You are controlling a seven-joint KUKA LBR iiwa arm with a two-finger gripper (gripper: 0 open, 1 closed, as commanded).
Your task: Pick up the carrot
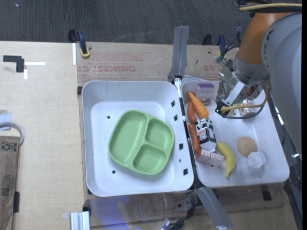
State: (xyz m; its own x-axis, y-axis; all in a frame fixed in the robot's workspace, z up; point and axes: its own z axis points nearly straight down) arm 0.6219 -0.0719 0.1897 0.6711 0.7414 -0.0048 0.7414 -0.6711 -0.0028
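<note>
I see the carrot (197,104) lying by the left wall of the right bin (266,128). The gripper (230,96) hangs just right of it, apart; I can't tell whether it's spread or pressed together.

Even, bright overhead light, soft shadows inside the left bin (98,176), mild blur, purplish glare below.

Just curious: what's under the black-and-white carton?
The carton overlaps a reddish sausage-like stick; the stick's covered part and anything else beneath are hidden.
</note>
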